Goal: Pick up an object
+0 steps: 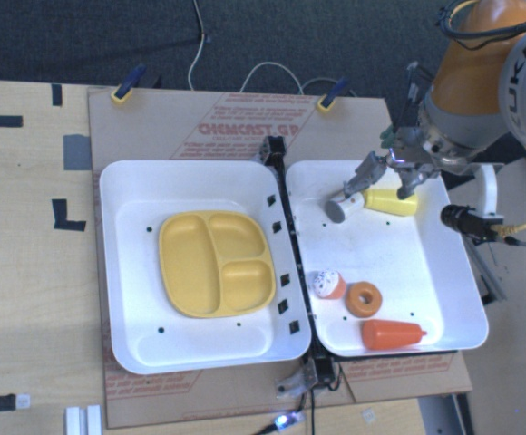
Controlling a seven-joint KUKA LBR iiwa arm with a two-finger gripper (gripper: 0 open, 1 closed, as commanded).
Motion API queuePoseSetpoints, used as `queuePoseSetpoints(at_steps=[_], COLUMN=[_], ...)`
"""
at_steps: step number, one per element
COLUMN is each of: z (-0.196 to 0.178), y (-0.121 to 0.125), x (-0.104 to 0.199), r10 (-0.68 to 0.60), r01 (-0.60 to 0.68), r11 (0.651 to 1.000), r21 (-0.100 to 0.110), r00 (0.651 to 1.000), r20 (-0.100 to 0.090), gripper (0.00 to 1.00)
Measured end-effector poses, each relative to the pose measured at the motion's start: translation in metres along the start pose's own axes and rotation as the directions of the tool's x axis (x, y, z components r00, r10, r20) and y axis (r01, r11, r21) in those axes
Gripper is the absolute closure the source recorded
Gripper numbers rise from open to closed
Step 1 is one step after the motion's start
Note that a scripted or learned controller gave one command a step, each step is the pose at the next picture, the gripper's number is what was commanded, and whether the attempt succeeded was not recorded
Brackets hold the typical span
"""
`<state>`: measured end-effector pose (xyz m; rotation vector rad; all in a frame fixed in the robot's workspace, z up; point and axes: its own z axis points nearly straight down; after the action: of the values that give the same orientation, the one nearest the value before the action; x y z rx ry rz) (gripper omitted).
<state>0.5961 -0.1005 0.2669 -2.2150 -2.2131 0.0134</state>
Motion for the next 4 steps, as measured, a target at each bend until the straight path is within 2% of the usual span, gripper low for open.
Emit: queuePoseSetpoints(at_steps=[1, 2, 4], z=[-0.007, 0.047, 0.148], y=[0.002, -0.008, 0.001], x=[0.0, -0.003, -0.003], r10=[-0.003, -0.001, -0.002], r01=[0.003, 0.001, 0.002], r11=[1.0, 1.0, 1.0], r21=[-0.012, -0.007, -0.007], r00=[1.0, 1.0, 1.0], r20=[0.001, 0.002, 0.002], gripper=[0.0, 0.0, 0.0])
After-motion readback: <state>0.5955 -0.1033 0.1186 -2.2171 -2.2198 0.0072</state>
